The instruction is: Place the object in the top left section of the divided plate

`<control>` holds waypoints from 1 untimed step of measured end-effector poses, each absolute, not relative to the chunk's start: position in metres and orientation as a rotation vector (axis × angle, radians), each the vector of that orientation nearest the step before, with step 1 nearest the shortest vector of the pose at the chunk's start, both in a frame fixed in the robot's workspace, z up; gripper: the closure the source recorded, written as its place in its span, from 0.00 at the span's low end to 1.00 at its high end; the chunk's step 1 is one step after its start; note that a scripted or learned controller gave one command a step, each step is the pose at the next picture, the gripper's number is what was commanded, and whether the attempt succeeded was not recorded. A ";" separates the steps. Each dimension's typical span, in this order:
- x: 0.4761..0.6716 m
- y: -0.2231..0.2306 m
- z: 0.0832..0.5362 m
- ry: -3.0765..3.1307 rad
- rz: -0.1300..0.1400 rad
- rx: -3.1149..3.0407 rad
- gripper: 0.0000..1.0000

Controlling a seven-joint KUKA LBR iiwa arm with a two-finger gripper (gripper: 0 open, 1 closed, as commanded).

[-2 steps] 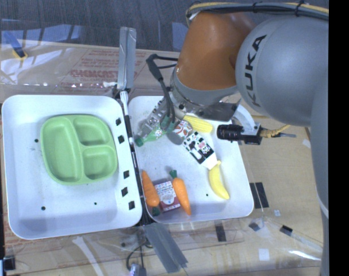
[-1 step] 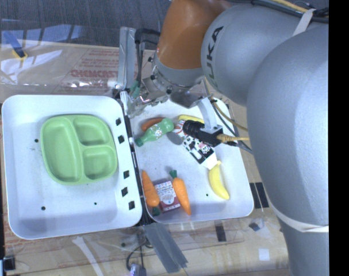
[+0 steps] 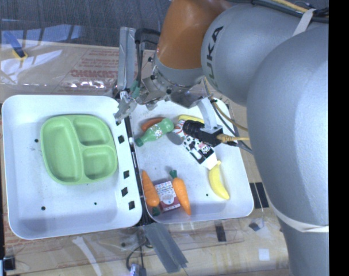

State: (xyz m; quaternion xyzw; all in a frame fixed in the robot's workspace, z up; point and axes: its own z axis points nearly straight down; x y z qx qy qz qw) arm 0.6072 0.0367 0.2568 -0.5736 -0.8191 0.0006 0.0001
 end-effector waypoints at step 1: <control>0.588 0.158 0.169 -2.624 0.010 -1.717 0.00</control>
